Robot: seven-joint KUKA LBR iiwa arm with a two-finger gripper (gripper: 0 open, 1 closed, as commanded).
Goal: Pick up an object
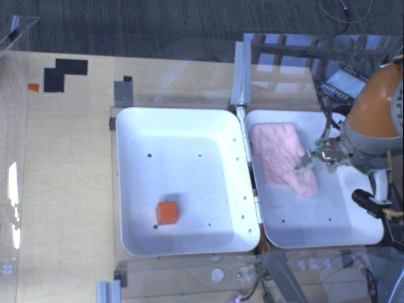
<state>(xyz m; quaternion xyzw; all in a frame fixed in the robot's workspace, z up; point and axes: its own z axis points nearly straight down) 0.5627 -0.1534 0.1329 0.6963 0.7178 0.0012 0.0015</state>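
A pink cloth lies crumpled in the right bin, against its left wall and toward the back. An orange block sits in the left bin, near its front left. My gripper hangs over the right bin at the cloth's right edge, its tips close to or touching the fabric. The grey arm with its orange band comes in from the right and covers the bin's right side.
A metal divider separates the two bins. Black cables and a bracket hang by the wrist over the right bin's right part. The wooden bench stretches to the left, with black and orange markers at its back left.
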